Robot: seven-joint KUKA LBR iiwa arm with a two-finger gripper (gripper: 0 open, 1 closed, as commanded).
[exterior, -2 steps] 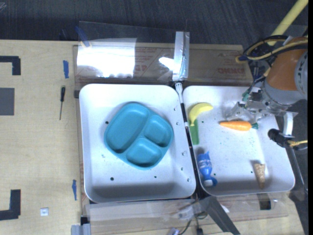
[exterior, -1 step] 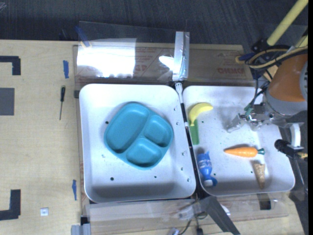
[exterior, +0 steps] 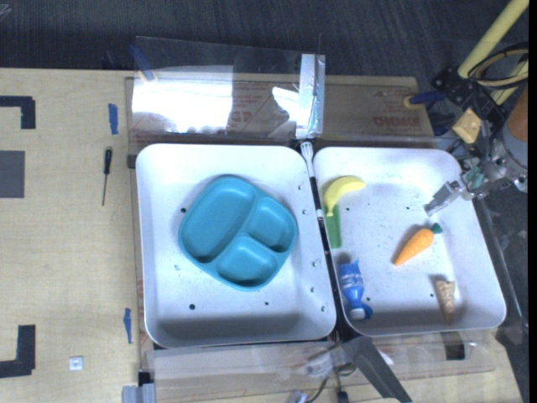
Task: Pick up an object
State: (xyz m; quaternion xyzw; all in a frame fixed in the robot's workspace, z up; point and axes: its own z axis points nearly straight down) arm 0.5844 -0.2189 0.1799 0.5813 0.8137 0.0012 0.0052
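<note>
Carrot: lying tilted in the right bin, nothing gripping it.
Hand: hanging just up-right of the carrot; its opening I cannot tell.
Banana: sitting at that bin's left wall.
Blue bottle: lying below the banana.
Left bin: carrying a blue divided plate.

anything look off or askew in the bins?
Mostly fine. The blue divided plate sits rotated at a slant in the left bin. In the right bin, the banana, carrot and blue bottle lie loose. No spill or damage visible.
</note>
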